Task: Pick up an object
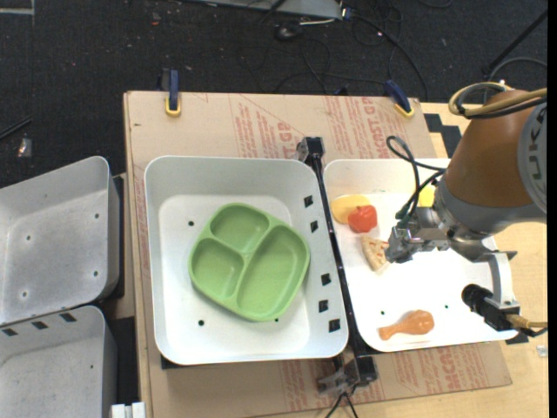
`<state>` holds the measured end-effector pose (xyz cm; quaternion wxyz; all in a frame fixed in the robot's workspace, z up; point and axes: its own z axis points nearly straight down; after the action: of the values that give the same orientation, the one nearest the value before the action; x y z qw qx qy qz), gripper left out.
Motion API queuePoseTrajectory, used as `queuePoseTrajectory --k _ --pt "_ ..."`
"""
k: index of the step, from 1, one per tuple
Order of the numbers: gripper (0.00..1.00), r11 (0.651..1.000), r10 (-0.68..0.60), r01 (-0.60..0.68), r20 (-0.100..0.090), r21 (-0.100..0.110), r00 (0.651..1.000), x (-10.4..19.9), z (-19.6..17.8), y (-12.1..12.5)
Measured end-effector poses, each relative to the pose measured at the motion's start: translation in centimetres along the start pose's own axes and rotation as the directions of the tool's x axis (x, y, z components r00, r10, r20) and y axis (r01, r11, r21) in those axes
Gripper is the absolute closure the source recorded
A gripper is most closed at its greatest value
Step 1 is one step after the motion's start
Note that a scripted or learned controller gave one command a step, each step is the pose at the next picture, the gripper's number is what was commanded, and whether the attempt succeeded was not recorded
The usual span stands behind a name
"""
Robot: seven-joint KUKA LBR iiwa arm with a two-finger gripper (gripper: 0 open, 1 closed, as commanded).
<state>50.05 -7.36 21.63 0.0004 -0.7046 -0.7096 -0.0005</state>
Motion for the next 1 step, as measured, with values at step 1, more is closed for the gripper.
queuePoseTrajectory --k 1 --pt "1.0 1.0 -0.001 0.001 0.0 0.0 1.0 4.98 0.62 1.58"
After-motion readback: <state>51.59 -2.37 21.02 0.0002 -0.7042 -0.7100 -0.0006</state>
